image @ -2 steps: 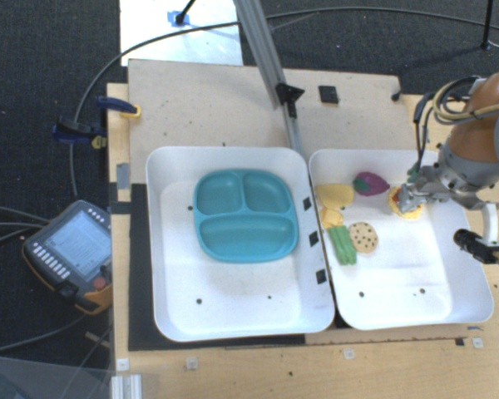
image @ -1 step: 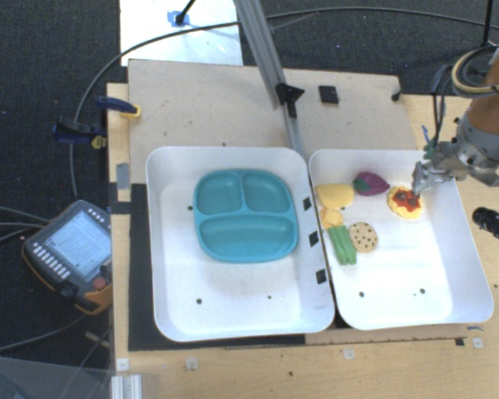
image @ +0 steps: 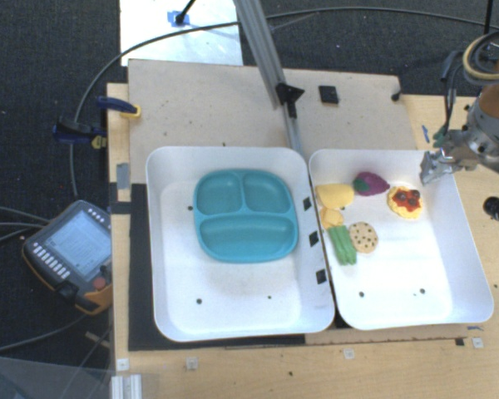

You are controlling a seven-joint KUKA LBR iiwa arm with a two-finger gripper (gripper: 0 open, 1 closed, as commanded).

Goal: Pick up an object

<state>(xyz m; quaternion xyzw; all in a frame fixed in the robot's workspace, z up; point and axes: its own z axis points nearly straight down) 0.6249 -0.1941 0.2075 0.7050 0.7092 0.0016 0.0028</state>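
Two white bins sit side by side on the tabletop (image: 233,115): the left bin (image: 175,298) carries a teal divided plate (image: 245,216), and the right bin (image: 416,298) holds a yellow piece (image: 334,194), a purple piece (image: 370,183), a small pizza (image: 406,202), a cookie (image: 364,237) and a green piece (image: 343,245), all clustered toward its upper left. I have my tool (image: 432,169) over the right bin's upper right edge, just beside the pizza, and nothing shows between its tips; whether they stand apart or together I cannot tell.

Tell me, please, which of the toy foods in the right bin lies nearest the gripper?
The small round pizza, yellow with red topping, lies just below-left of the gripper. The purple piece, yellow pieces, cookie and green piece all sit farther left.
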